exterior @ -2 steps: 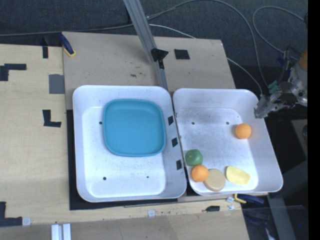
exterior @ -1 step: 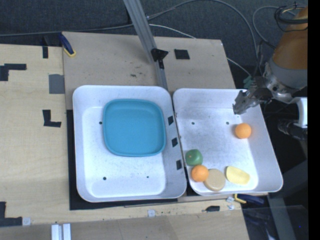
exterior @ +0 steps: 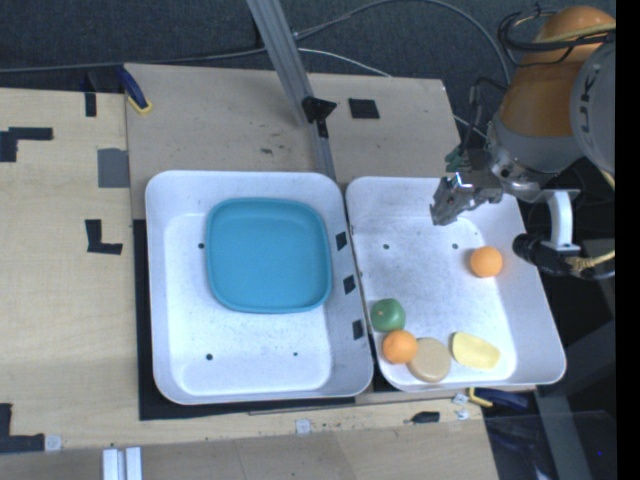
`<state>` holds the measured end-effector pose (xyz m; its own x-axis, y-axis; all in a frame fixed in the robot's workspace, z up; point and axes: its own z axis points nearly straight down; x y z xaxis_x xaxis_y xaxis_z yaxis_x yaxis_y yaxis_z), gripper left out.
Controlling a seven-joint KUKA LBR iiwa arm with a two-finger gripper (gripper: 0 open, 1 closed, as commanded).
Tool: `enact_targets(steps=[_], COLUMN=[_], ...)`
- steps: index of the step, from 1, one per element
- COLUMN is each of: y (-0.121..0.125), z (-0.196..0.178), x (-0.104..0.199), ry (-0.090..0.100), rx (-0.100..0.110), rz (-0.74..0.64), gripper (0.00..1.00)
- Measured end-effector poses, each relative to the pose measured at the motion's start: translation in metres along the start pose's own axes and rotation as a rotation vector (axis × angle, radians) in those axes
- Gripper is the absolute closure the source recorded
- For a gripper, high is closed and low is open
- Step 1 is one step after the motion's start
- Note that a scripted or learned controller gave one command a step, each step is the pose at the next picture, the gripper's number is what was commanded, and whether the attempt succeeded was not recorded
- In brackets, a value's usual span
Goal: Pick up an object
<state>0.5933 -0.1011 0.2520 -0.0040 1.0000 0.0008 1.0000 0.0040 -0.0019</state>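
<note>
My gripper (exterior: 447, 208) hangs over the upper part of the right bin (exterior: 420, 233), pointing down and to the left, with nothing visible between its fingers. An orange ball (exterior: 486, 262) lies just below and to the right of it. Along the bin's front edge sit a green round object (exterior: 388, 315), a second orange ball (exterior: 399, 347), a tan disc (exterior: 430, 359) and a yellow piece (exterior: 475, 350).
The left bin (exterior: 180, 298) holds a blue square plate (exterior: 268, 254). A grey metal post (exterior: 290, 63) slants up from between the bins. Cables run across the dark floor behind the bench.
</note>
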Motion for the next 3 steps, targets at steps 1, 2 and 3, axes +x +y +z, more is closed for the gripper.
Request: enact_targets(steps=[1, 2, 3], y=[0.026, 0.041, 0.062], z=[0.011, 0.005, 0.008], x=[0.045, 0.096, 0.153], ry=[0.0, 0.0, 0.0], rx=[0.0, -0.002, -0.001], rz=[0.0, -0.001, -0.001], gripper=[1.0, 1.0, 1.0])
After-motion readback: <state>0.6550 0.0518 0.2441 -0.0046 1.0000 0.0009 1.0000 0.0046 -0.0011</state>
